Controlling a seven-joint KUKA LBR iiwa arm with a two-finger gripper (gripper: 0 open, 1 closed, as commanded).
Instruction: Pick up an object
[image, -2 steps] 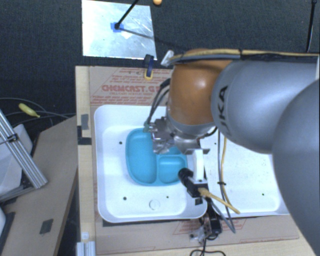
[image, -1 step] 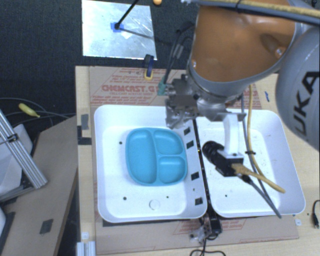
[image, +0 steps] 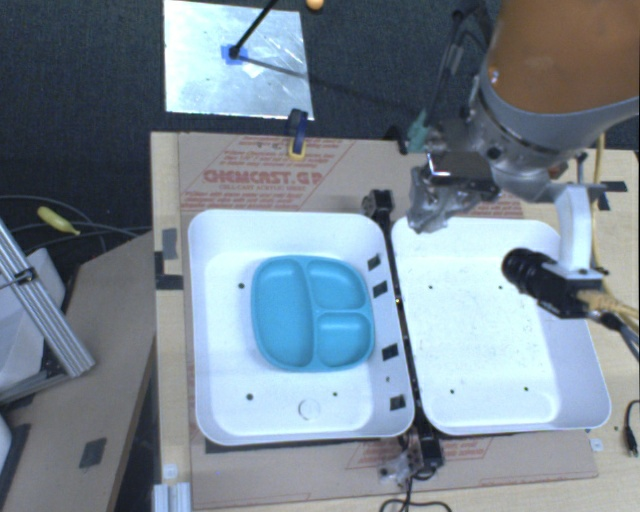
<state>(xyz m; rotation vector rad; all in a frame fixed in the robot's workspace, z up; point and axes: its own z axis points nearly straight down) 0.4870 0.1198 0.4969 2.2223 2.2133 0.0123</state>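
Right now I have the arm (image: 560, 70) hanging over the far edge of the right bin (image: 500, 400), with the gripper (image: 432, 212) just above that bin's far left corner, close to the wall shared with the left bin (image: 215, 300). From this slanted view I cannot tell whether the claw is released or clenched; the tip is a small metallic blur, and I see nothing held in it.

My main worry is where it sits. The only thing I can see to pick up is the blue plate (image: 310, 312), which lies flat in the middle of the left bin, well apart from the claw. If the arm descends where it is, I judge it will close on bare white floor or catch the rim between the bins. A second risk lies in the plate itself: it is shallow and broad, so a pinch from straight above the centre would likely find nothing to bite on and slide off. Only its raised rim or the ridges between its compartments look graspable.

The plate is a light blue divided dish with rounded corners, one large section on the left side and two smaller ones on the right. It looks smooth, rigid and glossy, probably plastic.
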